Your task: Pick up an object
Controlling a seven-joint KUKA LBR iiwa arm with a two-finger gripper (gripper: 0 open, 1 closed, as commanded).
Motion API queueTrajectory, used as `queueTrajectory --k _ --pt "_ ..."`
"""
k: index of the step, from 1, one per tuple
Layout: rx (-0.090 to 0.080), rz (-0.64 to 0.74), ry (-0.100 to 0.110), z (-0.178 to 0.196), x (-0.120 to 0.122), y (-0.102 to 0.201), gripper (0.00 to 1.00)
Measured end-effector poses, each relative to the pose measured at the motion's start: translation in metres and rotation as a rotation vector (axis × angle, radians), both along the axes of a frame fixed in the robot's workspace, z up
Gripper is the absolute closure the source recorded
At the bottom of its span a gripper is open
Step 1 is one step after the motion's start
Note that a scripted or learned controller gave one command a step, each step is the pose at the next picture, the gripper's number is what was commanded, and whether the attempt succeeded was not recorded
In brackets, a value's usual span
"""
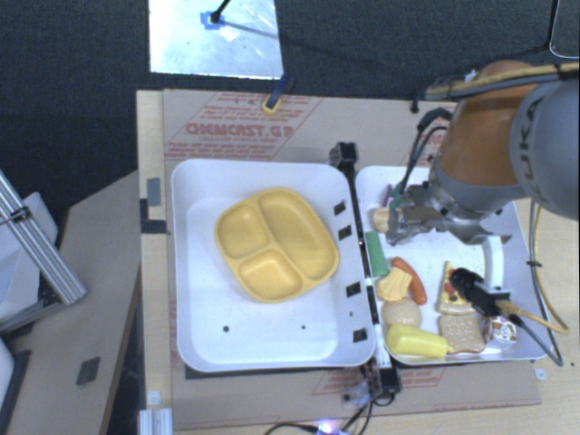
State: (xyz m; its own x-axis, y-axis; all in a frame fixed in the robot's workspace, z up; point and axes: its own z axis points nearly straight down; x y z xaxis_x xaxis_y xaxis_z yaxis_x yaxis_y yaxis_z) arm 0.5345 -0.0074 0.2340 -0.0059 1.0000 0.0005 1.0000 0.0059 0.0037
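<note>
My gripper (396, 220) hangs low over the upper left part of the right bin (517, 243), the grey arm reaching in from the right. A small pale yellow piece (381, 217) shows right at its tip; whether it is held I cannot tell. Below the gripper lie a green stick (376, 252), an orange-red carrot-like piece (410, 279), a ridged yellow piece (393, 286), a beige round piece (401, 314) and a yellow banana-like piece (417, 341). A pizza slice (449, 290) and a toast slice (460, 332) lie further right.
The left bin (199, 315) holds a yellow divided plate (275, 243). A black divider (358, 243) with clips separates the two bins. A small red and white packet (501, 331) lies at the right bin's lower right corner.
</note>
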Motion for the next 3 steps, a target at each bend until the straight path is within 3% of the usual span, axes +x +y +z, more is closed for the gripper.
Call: queueTrajectory --k 1,3 --pt "-0.001 -0.005 0.004 -0.018 0.001 -0.003 1.00" --pt "0.000 -0.006 0.003 -0.011 -0.014 -0.003 1.00"
